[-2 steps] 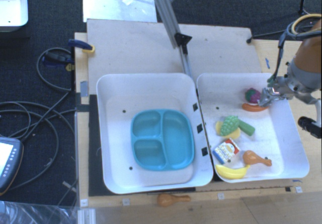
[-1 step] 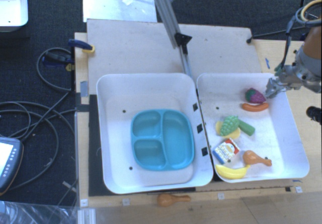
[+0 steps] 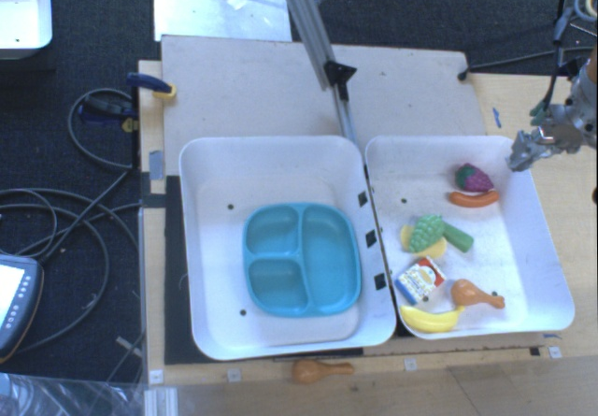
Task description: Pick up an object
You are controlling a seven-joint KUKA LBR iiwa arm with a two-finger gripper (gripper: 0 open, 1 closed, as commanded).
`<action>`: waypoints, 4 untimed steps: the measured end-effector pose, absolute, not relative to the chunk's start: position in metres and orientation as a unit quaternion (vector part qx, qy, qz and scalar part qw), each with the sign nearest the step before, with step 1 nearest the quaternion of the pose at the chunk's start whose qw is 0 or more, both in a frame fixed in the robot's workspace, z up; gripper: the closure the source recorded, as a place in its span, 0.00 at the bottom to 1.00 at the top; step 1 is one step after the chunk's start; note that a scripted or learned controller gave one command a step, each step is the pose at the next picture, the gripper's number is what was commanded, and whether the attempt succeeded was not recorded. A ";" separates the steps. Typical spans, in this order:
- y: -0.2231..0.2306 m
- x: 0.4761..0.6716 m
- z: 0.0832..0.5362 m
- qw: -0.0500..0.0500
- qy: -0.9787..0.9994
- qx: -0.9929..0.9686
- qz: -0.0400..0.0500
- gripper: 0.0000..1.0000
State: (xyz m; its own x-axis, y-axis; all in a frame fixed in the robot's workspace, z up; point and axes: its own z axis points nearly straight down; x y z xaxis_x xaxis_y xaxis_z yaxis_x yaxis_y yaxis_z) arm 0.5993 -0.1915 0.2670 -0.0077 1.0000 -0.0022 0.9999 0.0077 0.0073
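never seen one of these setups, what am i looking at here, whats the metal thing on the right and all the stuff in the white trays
This is one camera fixed above a workbench, looking down at a slant. The metal thing at the right edge is the end of a robot arm; its gripper is the two-finger hand it grabs with. It hovers over the upper right rim of the right bin, and nothing is seen held in it.

Two shallow white bins sit side by side. The left bin holds a blue divided plate. The right bin holds toy food: a purple bunch of grapes, an orange sausage, a green broccoli piece, a small red and white carton, a drumstick and a banana. Another drumstick-like toy lies on the bench in front of the bins.

The robot's job is to pick up one object.
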 end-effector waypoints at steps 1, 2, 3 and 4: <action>-0.142 0.611 0.253 0.000 0.711 0.703 0.001 1.00; -0.093 0.634 0.245 0.001 0.711 0.703 0.002 1.00; -0.044 0.637 0.239 0.000 0.711 0.704 0.001 1.00; 0.009 0.652 0.227 0.000 0.711 0.703 0.001 1.00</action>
